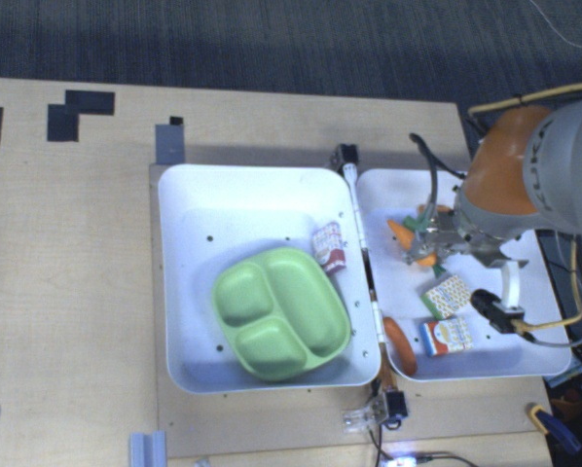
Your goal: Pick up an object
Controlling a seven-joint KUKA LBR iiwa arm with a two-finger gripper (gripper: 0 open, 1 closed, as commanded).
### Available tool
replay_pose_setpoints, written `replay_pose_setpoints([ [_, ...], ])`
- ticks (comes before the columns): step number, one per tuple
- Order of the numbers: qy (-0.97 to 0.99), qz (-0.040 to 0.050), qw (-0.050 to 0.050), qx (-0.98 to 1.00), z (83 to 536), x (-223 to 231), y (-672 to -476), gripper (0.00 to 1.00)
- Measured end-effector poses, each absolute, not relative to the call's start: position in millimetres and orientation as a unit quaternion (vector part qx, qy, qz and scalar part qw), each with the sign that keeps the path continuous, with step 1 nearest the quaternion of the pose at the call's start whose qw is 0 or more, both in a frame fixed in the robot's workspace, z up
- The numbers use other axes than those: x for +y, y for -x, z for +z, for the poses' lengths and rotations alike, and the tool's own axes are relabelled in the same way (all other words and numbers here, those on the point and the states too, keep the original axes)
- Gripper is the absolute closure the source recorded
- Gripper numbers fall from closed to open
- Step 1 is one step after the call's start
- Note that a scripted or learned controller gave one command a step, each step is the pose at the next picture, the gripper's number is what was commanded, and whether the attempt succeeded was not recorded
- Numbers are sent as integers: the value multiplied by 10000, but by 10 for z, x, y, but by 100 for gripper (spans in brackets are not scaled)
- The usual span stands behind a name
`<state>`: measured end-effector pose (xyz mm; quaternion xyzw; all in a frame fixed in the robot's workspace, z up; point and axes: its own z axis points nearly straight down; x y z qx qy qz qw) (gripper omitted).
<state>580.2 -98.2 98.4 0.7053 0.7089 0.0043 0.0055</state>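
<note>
Front edge: a small cable clip [383,412] lies on the bench [67,290] at the bottom centre of the frame, just below the gap between the two bins.
Left bin: the left bin [189,197] holds a green divided plate [279,311] at centre frame and a small red-and-white packet [329,247] just beside the plate's upper right corner.
Right bin: the right bin [534,358] holds the candidates for picking; a carrot [401,345] lies at its lower left corner, a small juice carton [446,336] near it to the right, a patterned box [448,296] just above the carton, and orange pieces [405,233] at the upper left of this bin.
Arm: the arm [554,168] enters from the right of the frame, its orange band over the upper part of the right bin.
Gripper: the gripper [430,243] sits low among the orange pieces; whether it is spread or closed cannot be told from this angle, and no object is visible in its hold.
Step in hand: judged as the reach onto a target, most likely the orange pieces, with no lift begun.
Next move: calls for closing squarely on one piece, then a straight lift clear of the patterned box and the bin wall.
Risk: the pieces look small and crowded, so a slip is likely.
</note>
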Motion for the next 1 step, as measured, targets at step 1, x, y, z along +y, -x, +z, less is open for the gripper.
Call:
replay_pose_setpoints([
  [1, -7055, 12, 4, 7087, 1848, -580, -4922, 100],
])
